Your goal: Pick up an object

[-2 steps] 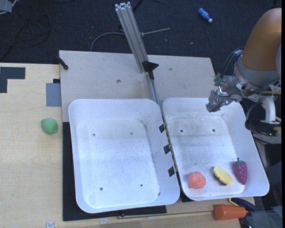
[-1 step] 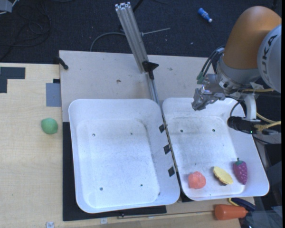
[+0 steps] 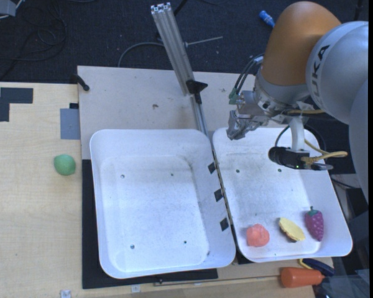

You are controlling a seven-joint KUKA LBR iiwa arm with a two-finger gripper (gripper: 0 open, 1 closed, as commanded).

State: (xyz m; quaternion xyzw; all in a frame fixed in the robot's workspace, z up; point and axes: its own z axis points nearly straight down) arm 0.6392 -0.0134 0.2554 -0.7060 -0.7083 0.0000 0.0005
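Three small objects lie along the near edge of the right bin (image 3: 261,185): an orange-red lump (image 3: 257,235), a yellow piece (image 3: 291,230) and a purple grape-like bunch (image 3: 314,223). My gripper (image 3: 236,131) hangs over the far left corner of that bin, well away from all three. Nothing shows between its fingertips.
The left bin (image 3: 155,197) sits beside the right one, with black clips along their shared rim. A green ball (image 3: 64,164) rests on the wooden bench at left. An orange object (image 3: 301,277) lies outside the right bin's near edge. A metal rail (image 3: 177,48) slants behind the bins.
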